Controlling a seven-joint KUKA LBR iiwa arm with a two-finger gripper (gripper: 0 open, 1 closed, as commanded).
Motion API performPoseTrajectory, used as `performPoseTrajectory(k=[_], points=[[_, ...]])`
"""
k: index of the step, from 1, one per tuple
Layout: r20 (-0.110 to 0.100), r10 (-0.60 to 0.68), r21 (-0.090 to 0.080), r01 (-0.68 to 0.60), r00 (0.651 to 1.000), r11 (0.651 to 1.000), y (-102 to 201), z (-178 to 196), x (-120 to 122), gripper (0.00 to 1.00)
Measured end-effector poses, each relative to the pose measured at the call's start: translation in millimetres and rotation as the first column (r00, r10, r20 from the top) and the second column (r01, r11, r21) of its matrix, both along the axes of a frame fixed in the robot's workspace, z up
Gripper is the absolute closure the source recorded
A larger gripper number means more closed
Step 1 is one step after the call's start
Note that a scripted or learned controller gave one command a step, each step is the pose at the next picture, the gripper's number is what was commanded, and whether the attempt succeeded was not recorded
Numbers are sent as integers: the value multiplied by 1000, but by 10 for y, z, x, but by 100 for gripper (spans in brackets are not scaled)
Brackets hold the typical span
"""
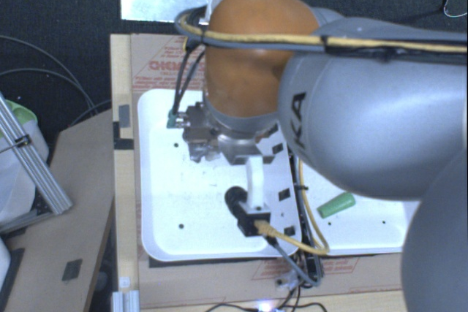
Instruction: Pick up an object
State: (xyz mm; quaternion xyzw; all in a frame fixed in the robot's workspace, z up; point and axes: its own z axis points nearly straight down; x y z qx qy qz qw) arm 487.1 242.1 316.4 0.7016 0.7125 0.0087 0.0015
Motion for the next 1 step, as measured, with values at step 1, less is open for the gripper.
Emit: performPoseTrajectory(k=[1], points=[[-9,-16,-10,16,1000,1000,-91,-1115,1161,100]])
